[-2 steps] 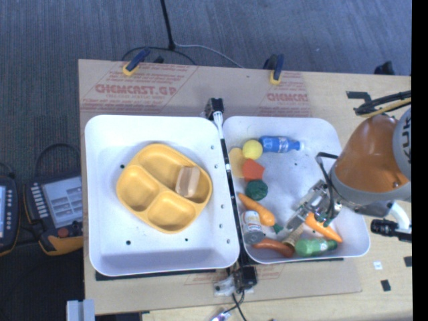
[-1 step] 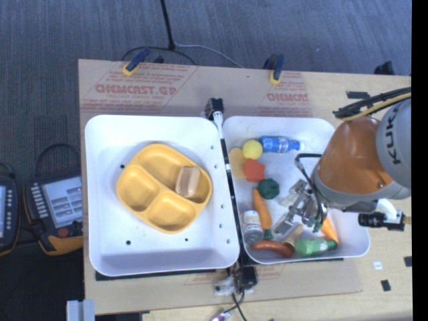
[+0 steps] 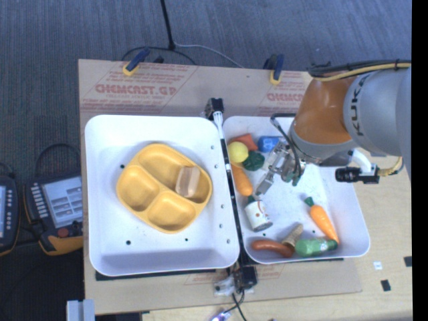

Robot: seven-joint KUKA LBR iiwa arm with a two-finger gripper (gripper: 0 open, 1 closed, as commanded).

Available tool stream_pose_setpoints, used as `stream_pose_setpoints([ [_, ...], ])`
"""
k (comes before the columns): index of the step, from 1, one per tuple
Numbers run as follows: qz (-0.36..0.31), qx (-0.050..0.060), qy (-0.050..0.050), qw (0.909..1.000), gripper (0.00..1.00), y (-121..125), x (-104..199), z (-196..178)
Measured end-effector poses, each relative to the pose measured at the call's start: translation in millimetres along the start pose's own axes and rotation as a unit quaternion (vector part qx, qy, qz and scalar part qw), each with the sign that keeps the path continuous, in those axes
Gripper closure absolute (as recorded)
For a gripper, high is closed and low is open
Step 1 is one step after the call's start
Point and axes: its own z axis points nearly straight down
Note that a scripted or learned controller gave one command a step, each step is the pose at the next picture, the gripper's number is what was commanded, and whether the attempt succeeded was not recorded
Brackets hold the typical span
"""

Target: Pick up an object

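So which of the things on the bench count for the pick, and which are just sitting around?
For the pick:
claw, above the right bin
yellow lemon
green vegetable
white can
carrot
sausage
blue item

Lying about:
left bin
yellow divided tray with a wooden block in one compartment
handheld unit off the bench
clamps

Grey arm (image 3: 381,105), orange band (image 3: 321,112)

Yellow divided plate (image 3: 144,192) in left bin (image 3: 100,246); clamps (image 3: 135,61).
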Motion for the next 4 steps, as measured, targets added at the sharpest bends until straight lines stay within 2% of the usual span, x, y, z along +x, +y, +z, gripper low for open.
stream_pose_setpoints([
  [1, -0.083, 0.001, 0.003, 0.9965, 0.00, 23.6, -36.2, 0.5],
  [2, 0.141, -0.003, 0.004, 0.9900, 0.00, 33.0, -48.2, 1.8],
  [3, 0.123, 0.003, 0.008, 0.9924, 0.00, 15.3, -69.5, -5.3],
  [4, 0.123, 0.003, 0.008, 0.9924, 0.00, 15.3, -69.4, -5.1],
])
